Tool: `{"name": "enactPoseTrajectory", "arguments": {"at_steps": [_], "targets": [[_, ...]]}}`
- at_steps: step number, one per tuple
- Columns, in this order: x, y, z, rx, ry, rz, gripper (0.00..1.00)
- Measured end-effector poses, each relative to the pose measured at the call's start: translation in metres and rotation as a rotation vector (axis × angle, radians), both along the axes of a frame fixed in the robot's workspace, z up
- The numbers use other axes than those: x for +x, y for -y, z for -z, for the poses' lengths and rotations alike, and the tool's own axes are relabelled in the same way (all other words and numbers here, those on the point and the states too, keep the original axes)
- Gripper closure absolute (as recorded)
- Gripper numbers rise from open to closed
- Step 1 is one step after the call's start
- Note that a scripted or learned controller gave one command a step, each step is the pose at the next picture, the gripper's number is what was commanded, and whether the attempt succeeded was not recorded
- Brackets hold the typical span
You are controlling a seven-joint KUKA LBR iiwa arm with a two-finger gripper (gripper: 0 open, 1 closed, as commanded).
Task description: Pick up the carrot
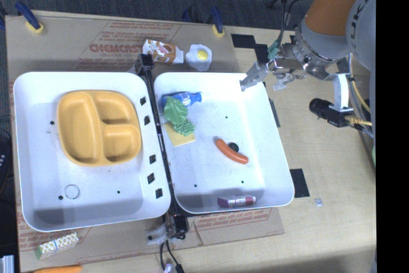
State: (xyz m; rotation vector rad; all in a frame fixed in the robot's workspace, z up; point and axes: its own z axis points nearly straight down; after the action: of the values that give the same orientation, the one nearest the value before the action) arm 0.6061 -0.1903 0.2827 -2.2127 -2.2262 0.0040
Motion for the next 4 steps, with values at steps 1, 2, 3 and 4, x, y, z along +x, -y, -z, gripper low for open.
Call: {"name": "enactPoseTrajectory", "arguments": {"at_steps": [1,2,3,4], "targets": [[-0.035,-0.037,0.123,0.001,-0.002,0.019,0.0],[-0.067,-0.087,0.19,0.001,-0.002,0.135,0.0],[-0.066,-0.087,0.179,0.001,-0.004,0.131,1.0],[-0.077,-0.066,0.008,-0.001,0.003,0.079,1.0]]}}
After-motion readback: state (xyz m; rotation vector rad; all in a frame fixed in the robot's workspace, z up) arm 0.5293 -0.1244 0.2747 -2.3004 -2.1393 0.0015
